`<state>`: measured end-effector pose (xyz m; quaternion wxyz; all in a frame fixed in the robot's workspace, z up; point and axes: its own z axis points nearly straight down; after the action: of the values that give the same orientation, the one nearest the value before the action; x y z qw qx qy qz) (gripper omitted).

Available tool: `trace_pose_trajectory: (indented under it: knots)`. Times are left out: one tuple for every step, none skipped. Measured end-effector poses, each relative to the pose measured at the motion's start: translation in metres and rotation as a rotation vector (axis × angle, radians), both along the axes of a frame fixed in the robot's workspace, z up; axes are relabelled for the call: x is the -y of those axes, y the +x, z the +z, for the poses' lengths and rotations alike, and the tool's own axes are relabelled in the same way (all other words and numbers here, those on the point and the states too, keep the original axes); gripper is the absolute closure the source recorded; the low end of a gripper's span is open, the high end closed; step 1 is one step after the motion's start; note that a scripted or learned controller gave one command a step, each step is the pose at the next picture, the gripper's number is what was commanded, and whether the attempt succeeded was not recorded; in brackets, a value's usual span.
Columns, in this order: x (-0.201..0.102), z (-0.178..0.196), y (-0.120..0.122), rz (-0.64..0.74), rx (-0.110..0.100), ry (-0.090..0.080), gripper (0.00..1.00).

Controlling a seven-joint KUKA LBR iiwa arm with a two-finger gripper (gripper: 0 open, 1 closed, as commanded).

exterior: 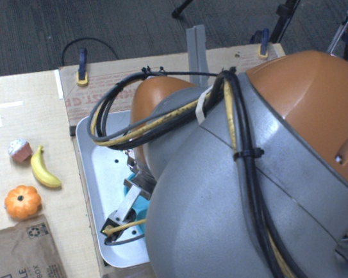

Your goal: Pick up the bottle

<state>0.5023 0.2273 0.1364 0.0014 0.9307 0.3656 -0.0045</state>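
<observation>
Bottle: not positively identified. The one candidate is a teal-blue object (139, 206) in the white bin (105, 178), at the bin's right side, close beside the gripper (139, 185) and mostly covered by the arm (263, 173). Whether it is the bottle cannot be confirmed. Whether the gripper is released, clenched or grasping anything cannot be told either, since the arm's bulk covers it.

Risks, as judged:
- Closing beside the candidate rather than around it would give an empty lift. Cause: contact cannot be verified from this viewpoint.
- The object sits close to the robot's own fittings. An off-centre squeeze could push it along the bin floor or tip it.
- The looped black and yellow cables (158, 121) hang low over the bin and could foul it on the lift.

Count, left to right:
- One round orange fruit (23, 202)
- One cupcake (19, 150)
- One banana (44, 169)
- One brown paper bag (22, 274) marked RECYCLE
- Two blue clamps (81, 58) on the bench's rear edge
- One white bin counted
- One teal-blue object

The first four items all lie on the bench (48, 121), left of the bin and well apart from the gripper.
</observation>
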Motion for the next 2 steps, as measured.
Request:
trace_pose_trajectory:
  knots:
    - [0.056,0.025,-0.026,-0.323,0.001,-0.001,1.0]
    - [-0.001,0.121,-0.024,-0.447,0.007,-0.001,1.0]
